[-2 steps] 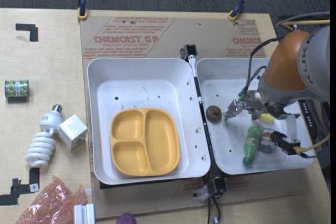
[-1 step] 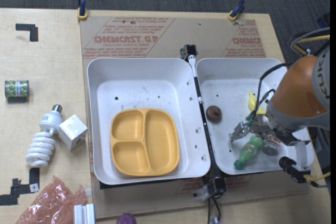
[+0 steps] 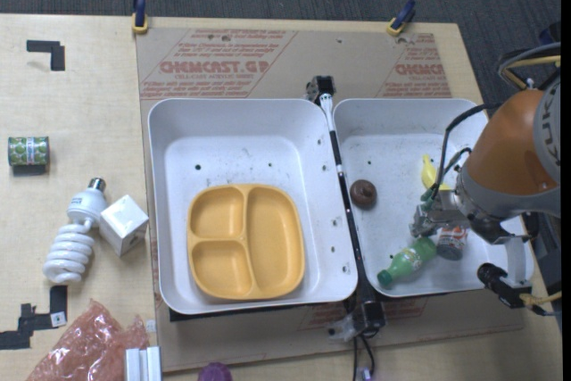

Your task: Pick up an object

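Pink mesh bagging (image 3: 98,336) is lying at the near edge of the desk (image 3: 80,103), beside a spiral bulb (image 3: 71,241) and a small white cube (image 3: 124,224), while a grey and orange arm (image 3: 513,156) is reaching into the right bin (image 3: 384,125) from the right. Its tool (image 3: 434,223) is hanging low over the near right part of that bin; how wide it is standing cannot be told from this slant, and nothing is showing between its tips. Lying just beside it, down and to the left toward the bin's near wall, is a green bottle (image 3: 408,263), its long axis running diagonally from the cap near the front wall up toward the tool. A can with red print (image 3: 451,241) is sitting immediately under the wrist, touching or nearly touching the bottle's upper end. A yellow item (image 3: 430,172) is resting beyond the tool, and a brown round piece (image 3: 363,192) is sitting well apart near the divider. A yellow divided plate (image 3: 245,241) is occupying the left bin (image 3: 232,125). Judging by position, the bottle or the can is likeliest to be gripped, across the bottle's narrow width.
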{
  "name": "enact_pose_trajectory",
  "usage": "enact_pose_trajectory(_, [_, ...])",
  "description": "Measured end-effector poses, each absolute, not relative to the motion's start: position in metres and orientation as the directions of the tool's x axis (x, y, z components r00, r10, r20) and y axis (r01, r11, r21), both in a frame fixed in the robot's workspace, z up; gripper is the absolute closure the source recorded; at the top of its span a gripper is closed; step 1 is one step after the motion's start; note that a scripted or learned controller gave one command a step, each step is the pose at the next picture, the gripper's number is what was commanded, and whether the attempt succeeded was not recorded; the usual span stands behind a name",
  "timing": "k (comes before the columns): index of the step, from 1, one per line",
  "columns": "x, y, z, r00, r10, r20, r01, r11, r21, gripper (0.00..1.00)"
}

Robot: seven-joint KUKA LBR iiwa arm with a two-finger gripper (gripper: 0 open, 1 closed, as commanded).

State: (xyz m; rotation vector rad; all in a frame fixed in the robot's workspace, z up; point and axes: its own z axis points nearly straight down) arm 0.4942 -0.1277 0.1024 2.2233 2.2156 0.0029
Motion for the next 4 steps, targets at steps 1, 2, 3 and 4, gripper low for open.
enact_pose_trajectory(1, [0.565, -0.068, 0.193, -0.001, 1.0, -0.001, 1.0, 0.001, 0.001, 1.0])
enact_pose_trajectory(2, [0.565, -0.068, 0.193, -0.002, 1.0, -0.001, 1.0, 0.002, 0.001, 0.0])
enact_pose_trajectory(3, [0.574, -0.106, 0.104, 0.001, 1.0, -0.001, 1.0, -0.001, 0.0, 0.0])
enact_pose_trajectory(4, [0.544, -0.109, 0.092, 0.002, 1.0, 0.0, 1.0, -0.002, 0.0, 0.0])
